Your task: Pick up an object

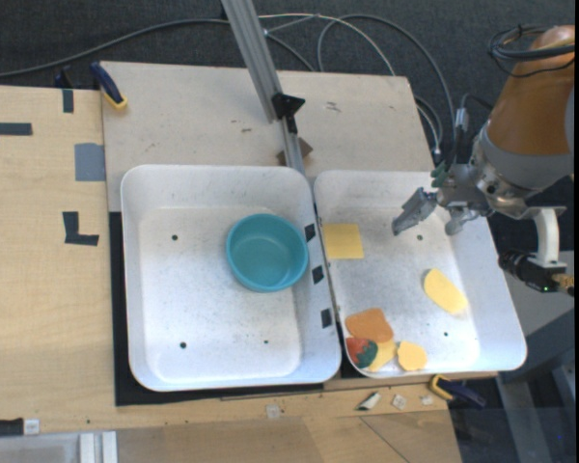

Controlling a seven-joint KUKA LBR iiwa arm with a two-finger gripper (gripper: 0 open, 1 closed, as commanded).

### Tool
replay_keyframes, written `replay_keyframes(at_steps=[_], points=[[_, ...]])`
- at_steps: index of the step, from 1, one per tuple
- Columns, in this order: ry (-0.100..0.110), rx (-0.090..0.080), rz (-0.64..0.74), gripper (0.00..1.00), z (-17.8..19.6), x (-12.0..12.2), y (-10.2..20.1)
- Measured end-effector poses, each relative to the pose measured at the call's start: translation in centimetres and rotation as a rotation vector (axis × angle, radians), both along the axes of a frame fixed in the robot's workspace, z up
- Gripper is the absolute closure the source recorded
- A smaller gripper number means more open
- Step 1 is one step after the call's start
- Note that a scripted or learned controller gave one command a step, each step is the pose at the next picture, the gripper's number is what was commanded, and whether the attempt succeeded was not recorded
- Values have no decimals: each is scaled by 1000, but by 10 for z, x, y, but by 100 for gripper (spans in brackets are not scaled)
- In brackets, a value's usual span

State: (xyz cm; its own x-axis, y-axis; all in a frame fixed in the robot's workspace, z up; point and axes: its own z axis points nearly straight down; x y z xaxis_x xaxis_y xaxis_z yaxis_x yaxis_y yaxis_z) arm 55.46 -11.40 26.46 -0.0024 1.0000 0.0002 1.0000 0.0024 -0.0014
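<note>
Yellow, four items, all in the right bin (482, 258). Item one: a flat square yellow piece (344, 241) near that bin's left wall, toward the far side. Item two: a rounded yellow lump (445, 290) on the bin's right half. Item three: a small yellow disc (411, 356) at the near edge. Item four: an orange piece (369, 324) with a red-and-green object (365, 353) just beside it, clustered at the near left corner next to the disc.

My pincer (434, 215): fingers spread, nothing between them, poised over the far part of the right bin, between the square piece and the lump, apart from both.

Left bin (154, 258): one teal bowl (265, 251), upright, right of centre.

Bench (39, 287): pale wood with grey tape marks at left; a metal pole (256, 51) slants up from between the bins; cables (386, 37) trail across the dark floor behind.
</note>
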Motion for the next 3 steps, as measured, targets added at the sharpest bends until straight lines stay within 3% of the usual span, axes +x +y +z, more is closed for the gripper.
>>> replay_keyframes(at_steps=[1, 3], points=[[0, 0, 0, 0, 0, 0, 0], [7, 1, -2, 0, -112, -1, 9]])
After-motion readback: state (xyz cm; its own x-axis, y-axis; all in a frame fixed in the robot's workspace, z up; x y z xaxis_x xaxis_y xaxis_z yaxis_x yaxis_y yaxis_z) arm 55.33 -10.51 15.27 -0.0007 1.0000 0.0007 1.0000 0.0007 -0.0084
